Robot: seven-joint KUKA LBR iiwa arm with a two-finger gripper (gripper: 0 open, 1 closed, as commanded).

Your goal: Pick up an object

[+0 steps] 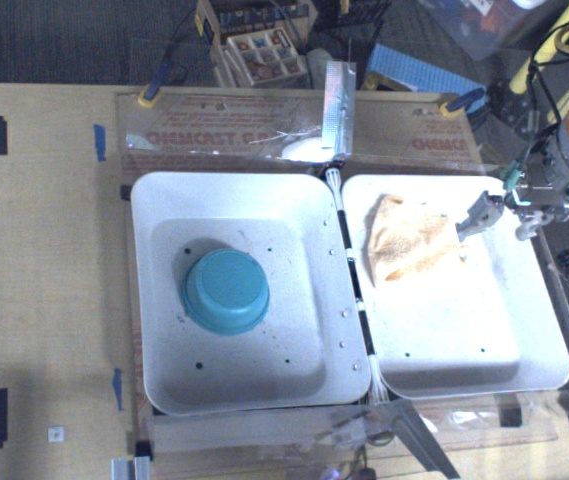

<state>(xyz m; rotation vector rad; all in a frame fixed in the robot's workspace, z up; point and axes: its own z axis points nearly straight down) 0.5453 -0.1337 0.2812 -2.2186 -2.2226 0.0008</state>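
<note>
A tan, crumpled cloth-like object lies in the upper left part of the right bin. A round teal bowl rests upside down in the middle of the left bin. My gripper reaches in from the right edge and hangs low over the right bin. Its tip is at the right edge of the tan object, touching it or just short of it. Nothing is visibly lifted.
A ridge where the two bin rims meet runs between the bins. A cardboard sheet and a metal upright stand behind the bins. Cables and arm hardware crowd the right side.
</note>
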